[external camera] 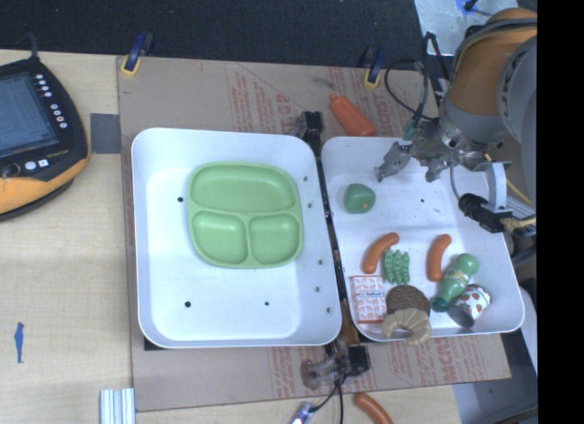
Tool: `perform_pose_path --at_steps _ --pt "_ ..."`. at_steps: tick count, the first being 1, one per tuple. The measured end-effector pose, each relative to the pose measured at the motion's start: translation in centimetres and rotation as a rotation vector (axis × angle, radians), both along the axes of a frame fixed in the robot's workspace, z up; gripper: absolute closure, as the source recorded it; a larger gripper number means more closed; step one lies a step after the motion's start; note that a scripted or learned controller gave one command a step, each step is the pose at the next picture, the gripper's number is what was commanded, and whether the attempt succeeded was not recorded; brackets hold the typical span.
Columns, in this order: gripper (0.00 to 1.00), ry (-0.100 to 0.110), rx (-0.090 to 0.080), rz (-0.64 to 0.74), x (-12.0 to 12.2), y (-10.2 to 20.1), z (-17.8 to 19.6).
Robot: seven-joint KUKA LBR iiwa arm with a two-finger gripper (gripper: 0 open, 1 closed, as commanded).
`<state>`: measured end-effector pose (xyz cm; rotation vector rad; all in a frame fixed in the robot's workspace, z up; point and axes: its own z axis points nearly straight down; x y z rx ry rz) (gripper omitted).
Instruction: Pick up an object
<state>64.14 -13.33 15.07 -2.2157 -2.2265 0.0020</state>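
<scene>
My gripper point(412, 165) hangs over the far part of the right bin point(415, 217), its two fingers spread apart with nothing between them. A green round fruit point(359, 198) lies just left and below the fingertips. Further toward the front lie two orange sausages point(380, 251) point(439, 255), a green pea pod piece point(396, 266), a green bottle point(453, 279), a small can point(470, 305), a red-and-white packet point(367, 298), a brown cookie point(407, 299) and a tan pastry point(407, 323).
The left bin point(164, 276) holds a green divided plate point(245, 214). An orange carrot toy point(351, 116) lies on the cardboard behind the bins. A teach pendant point(32, 135) sits at the far left. Another orange item point(374, 407) lies at the front edge.
</scene>
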Motion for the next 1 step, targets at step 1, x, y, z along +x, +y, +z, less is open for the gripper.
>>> perform_pose_path --at_steps 1 --pt "0.0 -0.017 -0.003 -0.002 -4.29 2.58 -3.27"
